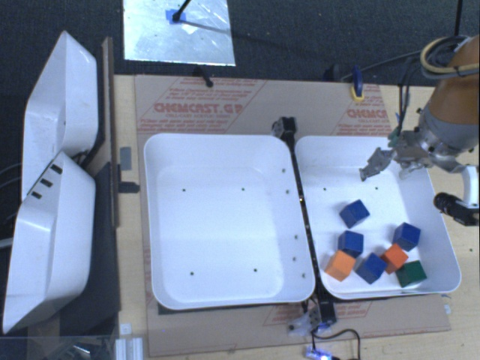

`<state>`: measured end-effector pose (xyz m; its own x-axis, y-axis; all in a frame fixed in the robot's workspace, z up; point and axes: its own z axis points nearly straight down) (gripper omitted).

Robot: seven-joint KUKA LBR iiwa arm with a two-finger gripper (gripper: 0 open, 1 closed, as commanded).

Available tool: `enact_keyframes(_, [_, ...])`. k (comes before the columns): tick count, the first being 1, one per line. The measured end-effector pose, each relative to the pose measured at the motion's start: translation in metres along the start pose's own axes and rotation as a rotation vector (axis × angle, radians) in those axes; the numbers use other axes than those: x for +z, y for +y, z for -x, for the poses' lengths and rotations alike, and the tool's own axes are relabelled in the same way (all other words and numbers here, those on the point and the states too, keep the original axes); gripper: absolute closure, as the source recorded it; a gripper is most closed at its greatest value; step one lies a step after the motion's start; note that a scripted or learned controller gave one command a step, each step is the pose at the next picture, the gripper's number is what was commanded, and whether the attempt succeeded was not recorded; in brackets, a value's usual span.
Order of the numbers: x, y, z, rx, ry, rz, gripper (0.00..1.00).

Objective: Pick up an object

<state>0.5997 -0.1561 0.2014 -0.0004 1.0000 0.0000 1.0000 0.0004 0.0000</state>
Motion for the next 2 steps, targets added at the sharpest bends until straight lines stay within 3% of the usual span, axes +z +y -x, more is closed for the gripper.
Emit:
enact_keyframes(1, [0.118, -0.009, -0.008, 0.000, 0.001, -0.005, 0.00])
enact_keyframes(2, [0.116, -0.034, -0.046, -0.002, 0.001, -0.001, 0.00])
